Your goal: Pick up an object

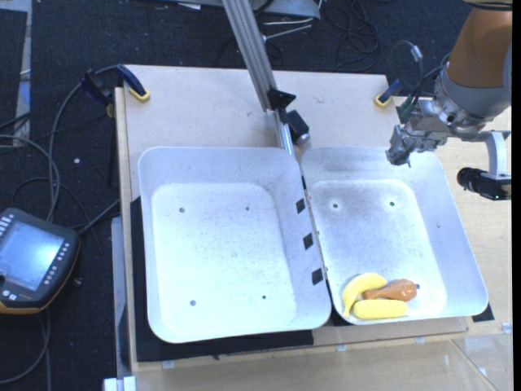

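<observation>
Above the far right corner of the right bin (pixel 456 218), the gripper (pixel 399 155) hangs over the rim; whether its jaws are apart or together cannot be told. Nothing is visible between them. At the bin's near edge lie a yellow banana (pixel 361 287), a yellow block (pixel 379 309) and an orange-brown piece (pixel 397 290), all touching, well apart from the gripper. Beside it, the left bin (pixel 163 177) sits on the table (pixel 203 104).
</observation>
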Motion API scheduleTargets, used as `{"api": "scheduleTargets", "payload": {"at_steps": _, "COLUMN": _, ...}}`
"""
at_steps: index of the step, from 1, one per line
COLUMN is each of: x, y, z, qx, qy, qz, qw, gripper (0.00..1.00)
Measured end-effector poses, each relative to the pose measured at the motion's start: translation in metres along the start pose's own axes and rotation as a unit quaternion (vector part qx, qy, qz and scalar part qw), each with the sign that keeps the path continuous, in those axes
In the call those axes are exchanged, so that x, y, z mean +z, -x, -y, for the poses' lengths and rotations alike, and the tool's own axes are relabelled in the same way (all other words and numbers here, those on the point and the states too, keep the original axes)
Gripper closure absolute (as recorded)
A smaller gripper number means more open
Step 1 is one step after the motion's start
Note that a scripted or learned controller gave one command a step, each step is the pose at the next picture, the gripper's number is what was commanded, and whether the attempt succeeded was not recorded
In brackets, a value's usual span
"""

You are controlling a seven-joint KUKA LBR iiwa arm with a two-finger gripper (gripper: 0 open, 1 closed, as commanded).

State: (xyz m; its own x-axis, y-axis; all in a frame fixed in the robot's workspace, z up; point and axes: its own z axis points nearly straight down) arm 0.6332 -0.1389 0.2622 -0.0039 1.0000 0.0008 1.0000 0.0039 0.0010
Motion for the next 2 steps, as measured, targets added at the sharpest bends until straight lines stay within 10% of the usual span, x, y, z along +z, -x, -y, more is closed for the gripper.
{"api": "scheduleTargets", "payload": {"at_steps": 2, "x": 0.007, "y": -0.090, "z": 0.046, "qx": 0.000, "qy": 0.000, "qz": 0.000, "qw": 1.0000, "gripper": 1.00}}
